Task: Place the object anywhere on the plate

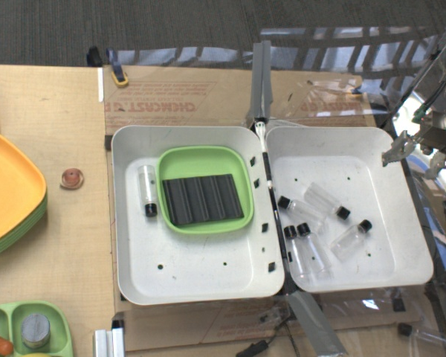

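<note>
A green plate (204, 160) sits in the left bin (193, 277), and a black ridged block (201, 198) lies on it. Just left of the plate, on the bin floor, is a clear vial with a black cap (146, 188). Several more clear, black-capped vials (323, 199) lie scattered in the right bin (379, 270). My gripper (396, 149) is over the right bin's far right rim, well apart from the vials, and nothing shows in it.
A stack of orange plates (7, 192) and a small red knob (72, 177) lie on the wooden bench to the left. A green compartment tray (22, 333) is at the bottom left. Cardboard (178, 103) lies under the bins.
</note>
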`<state>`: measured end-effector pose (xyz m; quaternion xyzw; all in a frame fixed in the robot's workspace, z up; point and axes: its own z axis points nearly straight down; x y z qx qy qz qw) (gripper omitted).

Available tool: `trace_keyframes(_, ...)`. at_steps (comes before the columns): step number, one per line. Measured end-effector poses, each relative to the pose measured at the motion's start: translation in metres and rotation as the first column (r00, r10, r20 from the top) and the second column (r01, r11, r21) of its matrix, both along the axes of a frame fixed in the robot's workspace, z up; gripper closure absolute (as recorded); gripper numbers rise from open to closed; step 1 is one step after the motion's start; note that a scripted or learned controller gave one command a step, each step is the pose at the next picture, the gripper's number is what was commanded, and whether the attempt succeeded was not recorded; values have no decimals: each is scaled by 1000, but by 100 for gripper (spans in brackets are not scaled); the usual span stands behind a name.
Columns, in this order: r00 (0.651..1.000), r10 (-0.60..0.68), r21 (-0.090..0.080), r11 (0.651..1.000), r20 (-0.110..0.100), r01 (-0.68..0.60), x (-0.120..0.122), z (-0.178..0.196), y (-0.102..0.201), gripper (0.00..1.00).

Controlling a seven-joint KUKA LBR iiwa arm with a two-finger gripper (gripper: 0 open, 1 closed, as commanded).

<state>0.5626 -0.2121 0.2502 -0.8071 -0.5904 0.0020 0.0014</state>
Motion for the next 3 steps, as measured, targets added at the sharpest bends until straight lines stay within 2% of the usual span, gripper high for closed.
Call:
trace_keyframes(1, 996, -88, 0, 996, -1, 88, -12, -8, 1, 0)
trace_keyframes(3, 980, -197, -1, 980, 2, 197, -31, 12, 7, 0)
